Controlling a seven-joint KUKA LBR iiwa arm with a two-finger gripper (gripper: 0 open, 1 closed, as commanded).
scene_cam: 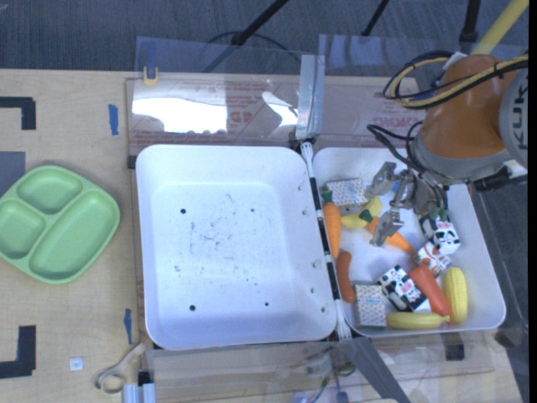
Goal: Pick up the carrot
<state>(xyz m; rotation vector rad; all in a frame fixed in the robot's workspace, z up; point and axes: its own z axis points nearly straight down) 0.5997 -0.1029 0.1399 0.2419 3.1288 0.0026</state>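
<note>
Near edge of counter (59, 334): scissors-type tool (117, 374) at front left, just outside the L bin (226, 242).

L bin: white, shallow, faint pen marks on floor.

R bin (487, 305), front to back:
- Banana (417, 319) lies along front wall.
- Corn cob (456, 292) stands just beside it, at R.
- Patterned block (370, 305) at front L; black/white cow toy (401, 287) touches its R side.
- Carrot (333, 227), the task item: lies lengthwise against L wall, beside the divider btwn bins. A darker orange piece (344, 275) sits just in front of it on the same wall.
- A 2nd carrot-like item (430, 286) lies tilted btwn cow toy and corn.
- Another cow toy (444, 240) at R of centre.
- Patterned box (346, 192) at back L.

Gripper (388, 217): over bin centre, to the R of the task carrot, w/ small yellow/orange items around it. Jaws state: cannot tell, metal parts overlap clutter. Arm's orange band (461, 112) above rear R of bin.

Far L on counter: green divided plate (54, 223), well apart from both bins.
</note>
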